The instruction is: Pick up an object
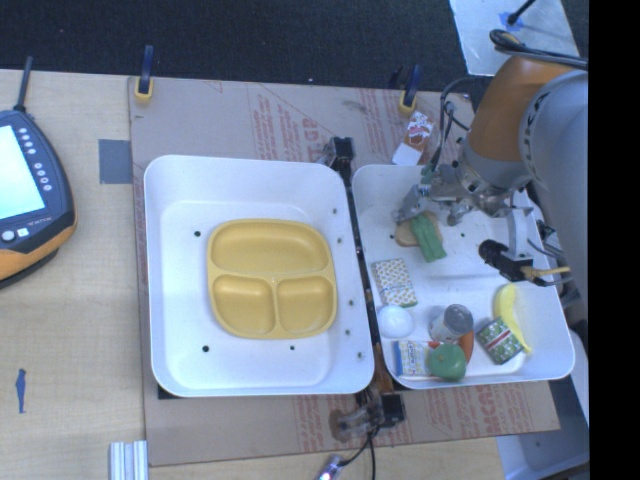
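Note:
My gripper point(427, 206) is low over the back of the right bin point(540, 368), reaching in from the right. Directly under its tip lies a green block point(429, 237), tilted, with a tan round piece point(404, 234) touching its left side. The gripper's body hides the top end of the green block, so I cannot see whether anything is gripped. Further forward in the same bin are a patterned packet point(393, 281), a white ball point(395, 321), a grey can point(455, 320) and a banana point(509, 311).
The left bin point(170, 268) holds a yellow divided plate point(272, 275). At the right bin's front lie a green pepper point(447, 361), a small carton point(407, 356) and a green tin point(498, 340). A control pendant point(25, 193) rests on the bench, far left.

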Robot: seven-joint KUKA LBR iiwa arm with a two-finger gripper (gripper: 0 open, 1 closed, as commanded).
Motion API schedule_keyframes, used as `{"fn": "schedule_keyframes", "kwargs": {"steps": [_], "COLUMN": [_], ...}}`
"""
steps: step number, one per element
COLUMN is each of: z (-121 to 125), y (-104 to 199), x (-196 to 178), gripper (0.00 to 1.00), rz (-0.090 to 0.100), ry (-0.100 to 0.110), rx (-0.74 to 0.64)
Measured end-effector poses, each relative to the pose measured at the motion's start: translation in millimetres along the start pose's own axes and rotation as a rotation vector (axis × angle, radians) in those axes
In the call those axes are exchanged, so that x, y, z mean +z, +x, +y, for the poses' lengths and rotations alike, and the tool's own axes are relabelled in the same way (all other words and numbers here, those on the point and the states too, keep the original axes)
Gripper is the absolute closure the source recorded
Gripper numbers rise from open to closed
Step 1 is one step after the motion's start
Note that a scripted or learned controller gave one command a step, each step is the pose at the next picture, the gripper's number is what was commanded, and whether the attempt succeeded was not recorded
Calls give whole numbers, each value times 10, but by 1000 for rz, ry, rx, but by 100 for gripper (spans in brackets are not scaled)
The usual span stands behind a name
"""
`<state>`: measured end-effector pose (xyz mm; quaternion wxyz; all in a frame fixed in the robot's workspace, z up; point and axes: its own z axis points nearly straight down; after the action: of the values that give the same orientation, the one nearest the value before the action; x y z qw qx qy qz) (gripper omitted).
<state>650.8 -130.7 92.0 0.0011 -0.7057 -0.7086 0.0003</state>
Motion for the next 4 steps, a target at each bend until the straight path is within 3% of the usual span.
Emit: {"fn": "schedule_keyframes", "kwargs": {"steps": [1, 2, 3, 4], "z": [-81, 57, 65, 64], "y": [64, -4, -4, -3], "x": [4, -1, -114, -113], "gripper": [0, 0, 100, 0], "rz": [-1, 0, 0, 0], "ry": [3, 0, -1, -1], "rx": [0, -1, -3, -4]}}
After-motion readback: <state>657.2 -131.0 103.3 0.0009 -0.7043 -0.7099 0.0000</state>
